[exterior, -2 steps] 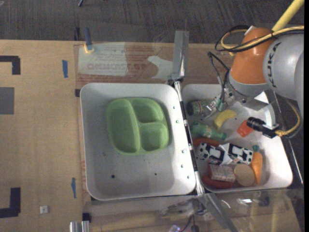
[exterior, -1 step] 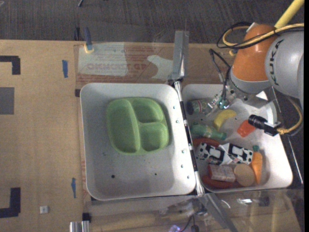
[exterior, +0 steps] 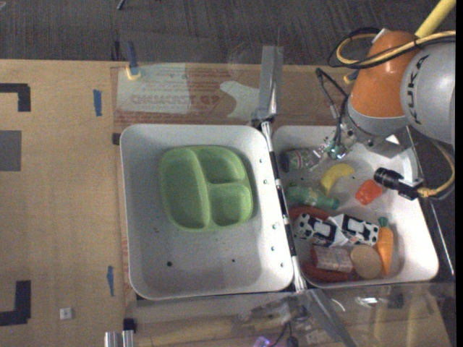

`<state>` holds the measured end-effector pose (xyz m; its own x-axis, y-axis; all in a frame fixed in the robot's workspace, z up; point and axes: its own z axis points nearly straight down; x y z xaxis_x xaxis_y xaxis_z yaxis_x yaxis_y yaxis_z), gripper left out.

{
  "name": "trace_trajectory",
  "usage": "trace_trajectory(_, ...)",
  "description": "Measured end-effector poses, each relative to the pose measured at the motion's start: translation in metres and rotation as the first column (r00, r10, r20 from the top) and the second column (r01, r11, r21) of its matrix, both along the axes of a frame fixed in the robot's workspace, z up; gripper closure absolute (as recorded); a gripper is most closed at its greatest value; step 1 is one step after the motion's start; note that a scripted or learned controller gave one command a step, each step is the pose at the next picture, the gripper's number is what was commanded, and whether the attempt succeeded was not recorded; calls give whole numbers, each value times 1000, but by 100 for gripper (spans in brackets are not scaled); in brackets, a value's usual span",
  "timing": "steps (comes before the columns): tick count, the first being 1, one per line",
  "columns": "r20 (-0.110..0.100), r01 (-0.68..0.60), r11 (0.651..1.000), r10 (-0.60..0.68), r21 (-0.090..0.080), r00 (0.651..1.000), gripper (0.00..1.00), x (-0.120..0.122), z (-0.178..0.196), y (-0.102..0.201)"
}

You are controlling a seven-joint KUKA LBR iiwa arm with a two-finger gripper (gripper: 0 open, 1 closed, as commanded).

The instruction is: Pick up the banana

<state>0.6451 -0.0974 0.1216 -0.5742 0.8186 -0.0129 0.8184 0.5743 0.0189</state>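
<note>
Along the lower edge of the right bin [exterior: 427, 262], toy food lies crowded: a carrot [exterior: 385, 246], a round tan biscuit [exterior: 367, 262], a red packet [exterior: 331, 259] and a black-and-white cow-patterned carton [exterior: 338, 229]. Further up, near the bin's middle, the banana [exterior: 336, 176] lies slightly tilted, apart from a red block [exterior: 368, 192] to its right, with a green vegetable [exterior: 309, 196] just below and to its left. A dark can [exterior: 296, 158] lies on its side at upper left of the banana. The jaws [exterior: 334, 149] hang just above the banana's upper end, close to the can; whether they are spread or pressed together cannot be told from this angle. The grey arm [exterior: 412, 85] with its orange band fills the upper right of the frame. In the left bin [exterior: 137, 194] rests a green divided tray [exterior: 206, 186]. To pick cleanly, the jaws would best settle across the banana's narrow width at its midpoint, descending clear of the can, since a nudge there could roll either thing. The tabletop [exterior: 58, 194] stretches to the left.
</note>
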Motion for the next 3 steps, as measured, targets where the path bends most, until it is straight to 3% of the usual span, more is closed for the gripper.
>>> trace_trajectory(1,-16,165,986,-165,1,986,100,-70,-34,-30)
trace_trajectory(2,-15,127,992,-127,-2,992,100,-60,-34,-73)
trace_trajectory(3,-18,173,985,-173,-1,985,100,20,-35,-56)
